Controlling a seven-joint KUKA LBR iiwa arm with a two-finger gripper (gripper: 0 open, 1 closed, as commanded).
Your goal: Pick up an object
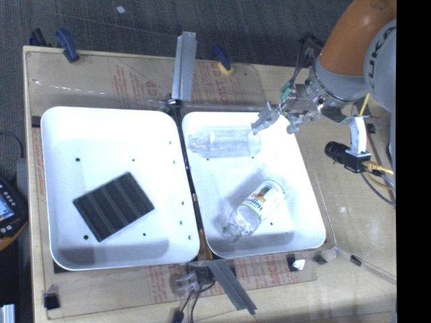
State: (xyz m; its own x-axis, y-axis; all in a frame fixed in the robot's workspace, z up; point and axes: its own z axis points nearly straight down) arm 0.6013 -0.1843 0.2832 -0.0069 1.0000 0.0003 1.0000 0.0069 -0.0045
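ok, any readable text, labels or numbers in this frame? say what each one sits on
Nothing reads cleanly.
Labelled bottle: coloured label, print too blurred to read.
Bench board: rows of red print, too small to read.
Arm casing: dark letters, cut off and unclear.
Clear bottle: no label seen.

A grey robot arm [380,46] with a rounded orange band, its metal tool [279,116] trailing thin cables and a small black fitting beside the wrist.
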